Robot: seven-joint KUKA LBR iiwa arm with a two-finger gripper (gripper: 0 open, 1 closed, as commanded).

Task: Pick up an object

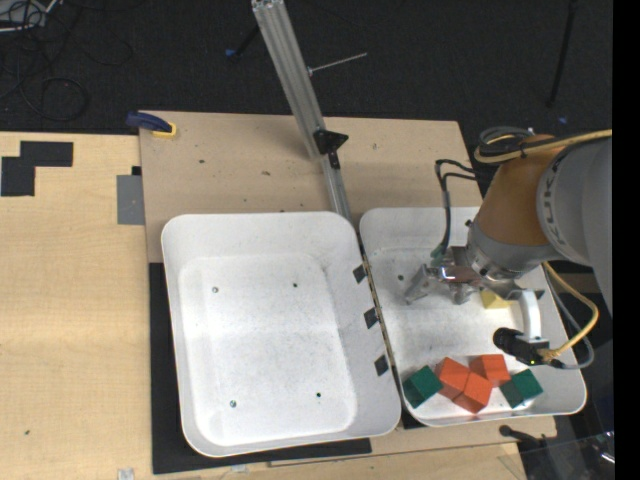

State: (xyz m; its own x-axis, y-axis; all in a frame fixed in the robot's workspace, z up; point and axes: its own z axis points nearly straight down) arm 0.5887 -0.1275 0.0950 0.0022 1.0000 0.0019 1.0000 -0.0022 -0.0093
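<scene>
Fingers of the gripper (432, 284) are too small and dark to read as apart or together, and nothing shows between them, so by my judgement no pick is made yet; it hangs low over the right bin (405, 230), well apart from the blocks. Two orange blocks (470, 379) and two green blocks (423, 384), matte and hard-edged cubes, crowd the near edge of that smooth white plastic tray; a pale yellow piece (494, 299) lies beside the grey metal wrist; the left bin (262, 233) is speckled.
</scene>
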